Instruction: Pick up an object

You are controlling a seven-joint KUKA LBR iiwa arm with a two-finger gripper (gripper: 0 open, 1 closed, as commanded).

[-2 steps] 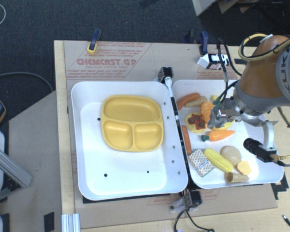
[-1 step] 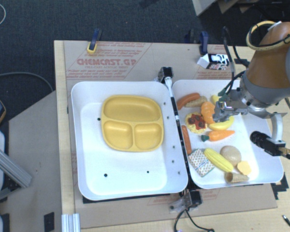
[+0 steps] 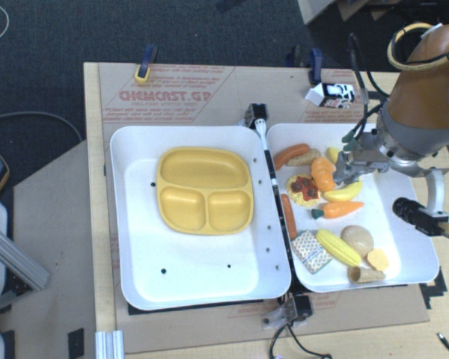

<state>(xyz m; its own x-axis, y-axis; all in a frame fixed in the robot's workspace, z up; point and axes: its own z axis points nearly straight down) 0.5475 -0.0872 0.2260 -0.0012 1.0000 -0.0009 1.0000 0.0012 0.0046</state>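
One end effector [image 3: 344, 167] hangs low over the far part of the right bin [image 3: 411, 271], at the crowded cluster of toy food; whether it is spread or pressed together I cannot tell, and nothing is visibly pinched. Just beside it on the left sits an orange toy piece [image 3: 322, 175], with a banana [image 3: 344, 193] touching its near side and a carrot [image 3: 340, 209] lying nearer still. Left of those rests a red-and-yellow pizza-like piece [image 3: 304, 188], and farther off a hot dog [image 3: 295, 155]. Along the near side of the bin lie a corn cob [image 3: 338, 247], a checkered packet [image 3: 310, 250] and a pale potato-like lump [image 3: 358, 238].

Any of these would satisfy the task. To do the step well, I judge the arm should centre on a single piece, probably the orange one or the banana, and descend straight so neighbours are not nudged; the tight packing makes a clean closure hard.

Across the divider, the left bin [image 3: 135, 223] holds a yellow divided tray [image 3: 205, 189], well apart, on the counter [image 3: 105, 96].
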